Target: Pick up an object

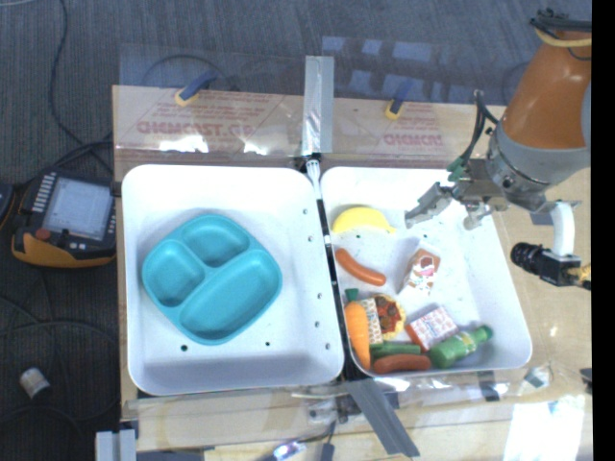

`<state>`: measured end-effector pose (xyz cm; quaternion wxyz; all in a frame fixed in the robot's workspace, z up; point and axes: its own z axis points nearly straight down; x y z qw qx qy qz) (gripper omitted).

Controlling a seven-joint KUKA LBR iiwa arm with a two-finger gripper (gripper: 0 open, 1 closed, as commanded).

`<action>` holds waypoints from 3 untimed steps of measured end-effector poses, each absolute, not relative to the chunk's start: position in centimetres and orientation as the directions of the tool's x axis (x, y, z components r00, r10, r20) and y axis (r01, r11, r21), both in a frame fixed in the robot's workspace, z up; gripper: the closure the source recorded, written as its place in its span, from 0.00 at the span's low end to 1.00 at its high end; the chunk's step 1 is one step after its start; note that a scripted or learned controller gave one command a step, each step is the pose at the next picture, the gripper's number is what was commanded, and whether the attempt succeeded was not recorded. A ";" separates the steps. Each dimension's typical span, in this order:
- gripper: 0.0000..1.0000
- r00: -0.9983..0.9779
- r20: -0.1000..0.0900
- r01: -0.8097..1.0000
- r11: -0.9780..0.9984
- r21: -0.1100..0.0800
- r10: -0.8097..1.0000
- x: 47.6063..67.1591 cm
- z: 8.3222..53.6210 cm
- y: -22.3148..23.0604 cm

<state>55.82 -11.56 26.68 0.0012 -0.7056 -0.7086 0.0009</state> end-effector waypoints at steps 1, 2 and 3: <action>0.00 0.166 0.000 0.986 -0.166 -0.005 0.986 57.3 17.1 -17.8; 0.00 0.070 0.001 0.998 -0.070 -0.002 0.998 58.1 9.5 -18.8; 1.00 0.068 0.003 0.998 -0.068 -0.003 0.998 58.1 10.3 -18.7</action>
